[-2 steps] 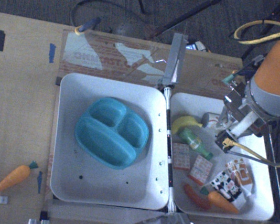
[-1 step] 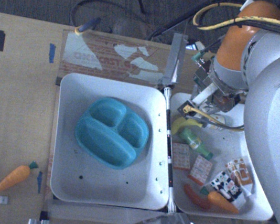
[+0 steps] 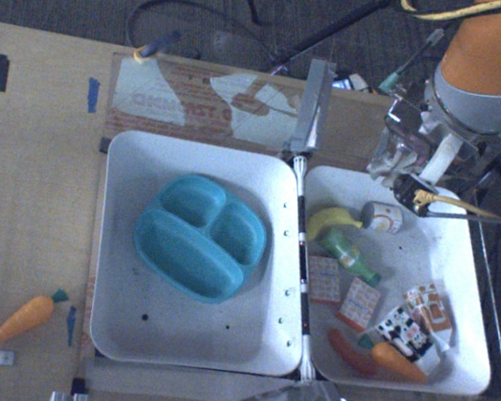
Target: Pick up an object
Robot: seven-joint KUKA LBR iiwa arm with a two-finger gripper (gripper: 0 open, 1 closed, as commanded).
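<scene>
Across the top of frame, dark carpeted floor with black cables and stand legs; below it a light wood-tone surface [image 3: 17, 232] with black tape corner marks and bits of blue tape. Two shallow white bins sit side by side. Left bin [image 3: 108, 314] holds a teal divided plate [image 3: 199, 234], smooth, rounded, three compartments. Right bin [image 3: 475, 280] holds the candidates: yellow banana [image 3: 331, 222] near the left wall, green bottle [image 3: 350, 257] just beside it, small white can [image 3: 382, 217] on its side near the top, two flat printed cards [image 3: 342, 291], a checkered carton [image 3: 405, 331], a red sausage-shaped item [image 3: 349, 350] touching an orange carrot [image 3: 397, 362] along the bottom edge. A second toy carrot [image 3: 21, 318] lies on the bare surface left of the bins. End effector [image 3: 399, 167] hangs over the top rim of the right bin, above the can, nothing between it and the items; finger state: cannot tell.
</scene>
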